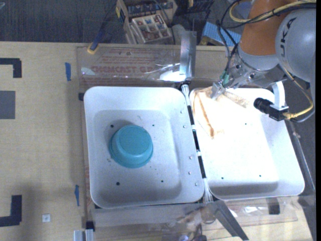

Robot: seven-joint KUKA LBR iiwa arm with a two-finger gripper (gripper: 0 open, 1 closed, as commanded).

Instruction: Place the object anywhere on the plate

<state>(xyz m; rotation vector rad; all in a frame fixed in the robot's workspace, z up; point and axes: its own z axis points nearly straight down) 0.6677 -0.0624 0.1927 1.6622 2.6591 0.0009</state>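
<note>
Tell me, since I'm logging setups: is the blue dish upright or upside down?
Upside down, apparently: the blue dish in the left bin shows a flat closed top, no hollow.

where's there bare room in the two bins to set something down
Left bin: only the blue plate sits left of centre; bare floor lies between it and the bin's right and near walls. Right bin: its middle and near half are bare. Its far-left corner is crowded by the gripper.

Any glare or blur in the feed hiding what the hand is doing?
Camera view: right bin is washed out by bright light; glare on the clear sheet behind the bins; hand small and slightly soft, fingers unreadable; blue plate in the left bin is sharp.
</note>
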